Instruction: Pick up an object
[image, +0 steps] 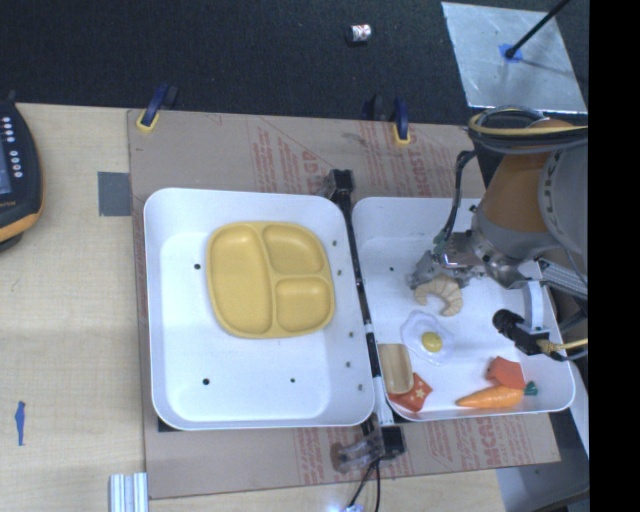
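Note:
My gripper (438, 268) hangs low in the right bin (390, 225), near its upper middle. Directly below it in the view, and touching or nearly touching it, lies a tan croissant (441, 293). Further toward the bin's front sit a fried egg (430, 340), an orange carrot (490, 398) and a red-orange piece (506, 372). A slice of toast (395, 366) and a red piece (412, 396) lie at the front left corner. The grey arm with its orange band (520, 195) comes in from the right.
The left bin (180, 390) holds a yellow divided plate (270, 278). A black divider strip (352, 250) runs between the bins. Blue and yellow clamps (401, 120) hold the cardboard sheet at the back. A handheld controller (15, 170) lies at the far left.

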